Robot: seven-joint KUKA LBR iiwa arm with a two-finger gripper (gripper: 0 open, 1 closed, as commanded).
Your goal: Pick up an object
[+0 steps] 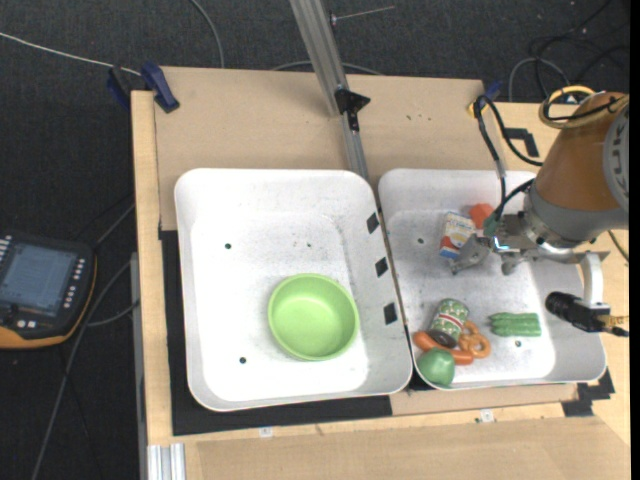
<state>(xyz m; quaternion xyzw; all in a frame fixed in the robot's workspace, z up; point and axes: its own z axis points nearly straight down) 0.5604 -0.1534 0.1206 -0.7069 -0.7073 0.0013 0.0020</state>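
My end effector [492, 256] sits low in the right bin [560, 368], reaching in from the right under my grey wrist and the orange band, and from this slanted view I cannot tell whether it is apart or together, so I claim no hold on anything. It is placed where it is, I judge, because the nearest candidate lies just to its left: a small white and blue carton [458, 232] in the upper middle of that bin, with a small orange piece [481, 212] just behind it. The carton appears to touch or nearly touch my tip, but I cannot see it between anything. The other pickable things are bunched along the bin's near edge, well apart from me: a printed can [450, 318] lying on its side, an orange ring-shaped toy [470, 345] against it, a green apple-like ball [436, 368] at the corner, and a green ridged piece [515, 323] to their right. The left bin [200, 208] carries a green bowl [313, 315], out of my present line. The pick is not yet shown as done; lifting would tell.
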